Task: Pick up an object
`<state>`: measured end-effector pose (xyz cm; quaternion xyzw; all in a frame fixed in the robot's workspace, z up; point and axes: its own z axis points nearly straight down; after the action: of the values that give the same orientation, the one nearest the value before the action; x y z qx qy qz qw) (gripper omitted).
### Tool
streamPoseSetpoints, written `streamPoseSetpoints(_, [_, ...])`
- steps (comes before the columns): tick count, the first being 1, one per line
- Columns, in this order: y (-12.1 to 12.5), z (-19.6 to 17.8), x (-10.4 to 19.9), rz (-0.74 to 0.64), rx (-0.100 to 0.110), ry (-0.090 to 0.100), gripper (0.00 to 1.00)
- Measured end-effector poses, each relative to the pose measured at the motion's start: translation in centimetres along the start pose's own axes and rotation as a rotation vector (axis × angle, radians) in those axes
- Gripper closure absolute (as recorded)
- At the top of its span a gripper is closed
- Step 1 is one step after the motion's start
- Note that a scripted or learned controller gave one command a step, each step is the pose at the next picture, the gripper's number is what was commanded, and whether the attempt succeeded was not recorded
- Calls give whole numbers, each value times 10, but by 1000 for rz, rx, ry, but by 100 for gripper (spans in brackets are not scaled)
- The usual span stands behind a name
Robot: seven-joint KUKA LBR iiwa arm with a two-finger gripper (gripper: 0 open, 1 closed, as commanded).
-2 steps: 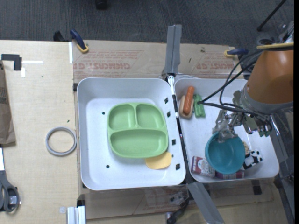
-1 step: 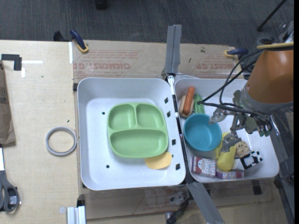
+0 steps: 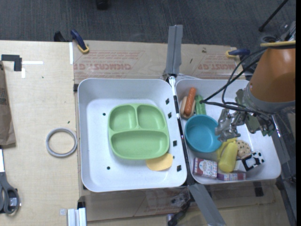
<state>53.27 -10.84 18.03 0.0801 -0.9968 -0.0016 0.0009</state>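
Observation:
My gripper [image 3: 227, 127] hangs low in the right bin [image 3: 211, 83], over the right rim of a blue bowl [image 3: 201, 133] and just above a yellow squeeze bottle [image 3: 227, 157]. Nothing shows in its grasp. Around it lie a hot dog [image 3: 189, 102], a green item [image 3: 201, 107], a cookie [image 3: 243, 148], a small carton [image 3: 205, 167] and a black-and-white toy [image 3: 252, 161]. The left bin [image 3: 89, 140] holds a green divided plate [image 3: 138, 131] with a flat yellow piece [image 3: 160, 163] at its lower edge.
The arm's orange band [image 3: 277, 74] and cables reach over the right bin's far right side. A grey tape ring [image 3: 61, 141] and scissors [image 3: 7, 199] lie on the bench left of the bins. Clamps [image 3: 80, 40] sit at the back edge.

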Motion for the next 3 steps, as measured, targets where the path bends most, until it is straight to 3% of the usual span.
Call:
streamPoseSetpoints(1, [0, 0, 0, 0, 0, 0, 0])
streamPoseSetpoints(2, [-8, 71, -43, 252, 3, -6, 0])
streamPoseSetpoints(3, [-38, -14, -45, 214, 3, -3, 0])
